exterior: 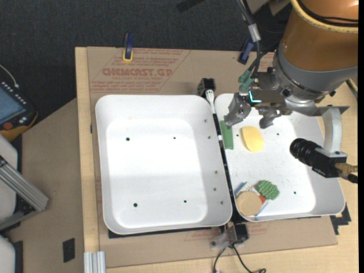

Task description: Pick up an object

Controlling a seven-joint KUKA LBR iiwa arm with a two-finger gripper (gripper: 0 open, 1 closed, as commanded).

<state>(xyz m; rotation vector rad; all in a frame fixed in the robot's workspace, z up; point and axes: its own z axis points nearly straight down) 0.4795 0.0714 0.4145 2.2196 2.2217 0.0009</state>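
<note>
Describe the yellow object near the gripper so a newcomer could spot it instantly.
Look in the right-hand white bin, toward its upper middle, just below the gripper. There lies the smooth yellow oval object, with the thin green stick to its left. It alone is plain yellow and rounded.

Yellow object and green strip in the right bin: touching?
Apart. The camera view shows white bin floor between the yellow object and the green strip.

Lemon (253,139) in right bin (301,206) (pincer (251,116) above).
</note>
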